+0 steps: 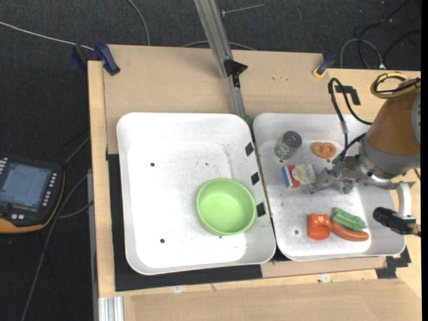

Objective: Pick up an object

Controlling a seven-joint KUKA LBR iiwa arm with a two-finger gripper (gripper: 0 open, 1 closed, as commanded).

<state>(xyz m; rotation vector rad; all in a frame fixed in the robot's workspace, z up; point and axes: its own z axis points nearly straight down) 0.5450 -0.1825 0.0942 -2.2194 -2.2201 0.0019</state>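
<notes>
Nearest the camera: green bowl point(226, 206), low in the left bin point(144, 152), against the divider. Landmark for all positions: the right bin point(381, 246). Gripper point(319, 183) at bin centre, low over the floor; finger state cannot be told. Likely target: red-white-blue packet point(295, 175), just left of the gripper tip, long axis roughly left-right. Grey can point(289, 144) above-left; orange ring point(324, 150) above; red, orange and green toys point(337, 225) toward the near wall. Open floor left of the packet; walls well clear.
</notes>
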